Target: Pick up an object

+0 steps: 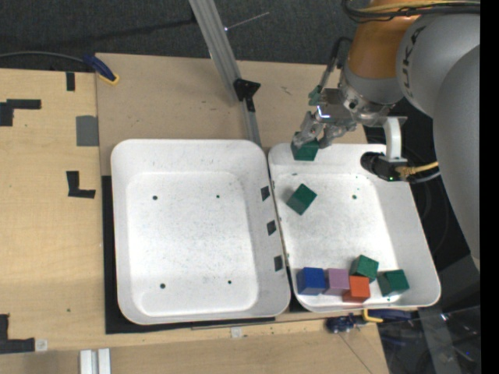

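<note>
Above the right bin [413,248], the big grey arm [437,53] hung with its gripper [306,142] pinched on a green block [306,151] by the far rim. The block looked small, hard and light, best held by two flat sides. Another green block [301,199] lay lower down in the bin.
</note>
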